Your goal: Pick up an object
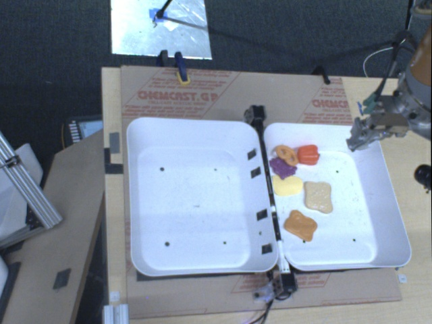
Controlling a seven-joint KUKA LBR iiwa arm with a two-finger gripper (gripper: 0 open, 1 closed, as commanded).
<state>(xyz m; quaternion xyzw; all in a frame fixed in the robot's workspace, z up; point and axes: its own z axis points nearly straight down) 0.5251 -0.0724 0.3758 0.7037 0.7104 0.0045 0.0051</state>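
A shiny metal sheet (160,17) lies on dark carpet (54,39) beyond the counter (223,90); an aluminium rail (23,184) leans at left.

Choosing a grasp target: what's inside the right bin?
The right bin holds six small food-like pieces, including a red one, clustered near its left side. Whatever lies beneath them is covered.

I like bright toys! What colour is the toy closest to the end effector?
Red, seen in the camera view.

One fixed overhead camera looks down at a slant, from some distance, on two white bins (196,130) side by side.
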